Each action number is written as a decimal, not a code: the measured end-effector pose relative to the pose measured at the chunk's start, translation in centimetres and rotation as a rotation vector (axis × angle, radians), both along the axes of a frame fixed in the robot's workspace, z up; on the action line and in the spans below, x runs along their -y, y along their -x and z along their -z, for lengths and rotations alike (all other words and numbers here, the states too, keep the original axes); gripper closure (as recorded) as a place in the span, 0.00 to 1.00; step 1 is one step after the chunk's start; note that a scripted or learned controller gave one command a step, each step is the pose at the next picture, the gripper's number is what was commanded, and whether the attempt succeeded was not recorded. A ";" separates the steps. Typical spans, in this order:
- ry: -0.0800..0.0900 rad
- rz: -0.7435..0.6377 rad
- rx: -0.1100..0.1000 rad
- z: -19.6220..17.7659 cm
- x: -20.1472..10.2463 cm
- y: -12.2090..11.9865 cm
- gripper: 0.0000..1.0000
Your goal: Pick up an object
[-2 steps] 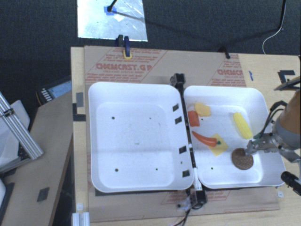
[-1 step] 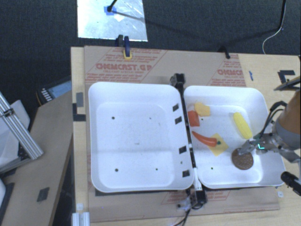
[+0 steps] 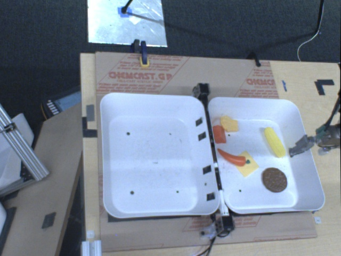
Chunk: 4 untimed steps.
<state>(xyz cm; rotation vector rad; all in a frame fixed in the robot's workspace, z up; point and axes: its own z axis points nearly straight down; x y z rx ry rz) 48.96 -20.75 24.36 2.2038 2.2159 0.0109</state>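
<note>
While the board reads "CHEMCAST GP" — seemingly — the hand hovers, fingers' spread unreadable, beside corn.

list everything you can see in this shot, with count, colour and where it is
bins: 2, white, side by side on the bench
corn cob: 1, yellow, right bin, towards its right wall
round patty: 1, brown, right bin, near corner on the right
chilli pepper: 1, red-orange with green stem, right bin, lying partly on the cheese slice
cheese slice: 1, yellow, right bin, middle
orange piece: 1, orange-red, right bin, by the divider
yellow chunk: 1, yellow, right bin, just behind the orange piece
clamp: 1, blue and yellow, far edge of the bench
metal sheet: 1, silver, on the floor beyond the bench
gripper: 1, grey, over the right bin's right rim
</note>
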 end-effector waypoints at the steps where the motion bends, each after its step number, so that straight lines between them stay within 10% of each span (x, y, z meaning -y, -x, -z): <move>1: 0.002 -0.002 0.005 -16.8 0.0 -1.9 0.00; 2: -0.003 0.001 -0.007 -22.6 -0.1 0.3 0.00; 3: -0.002 -0.005 -0.008 -23.3 -0.1 0.2 1.00; 4: 0.000 -0.010 -0.004 -24.4 -0.1 0.1 1.00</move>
